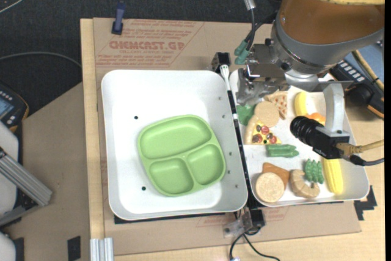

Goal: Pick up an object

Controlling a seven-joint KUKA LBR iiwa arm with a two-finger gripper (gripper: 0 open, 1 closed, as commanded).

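The right bin (361, 183) holds several toy foods: a pizza slice (264, 126), a green pod (281, 150), a banana (300, 102), a round bun (269, 187), a bread slice (302, 185), a green leafy piece (313, 170) and a yellow corn cob (333, 175). My gripper (249, 95) hangs low over that bin's far left corner, just above a small green piece (245, 113) beside the pizza slice. The wrist hides the gripper's tip, and I see nothing held in it.
The left bin (116, 131) holds a green divided plate (181, 154). A black cylinder (311, 132) on a bracket juts over the right bin's middle. The divider between the bins (235, 125) runs close to the gripper. Cables lie at the back.
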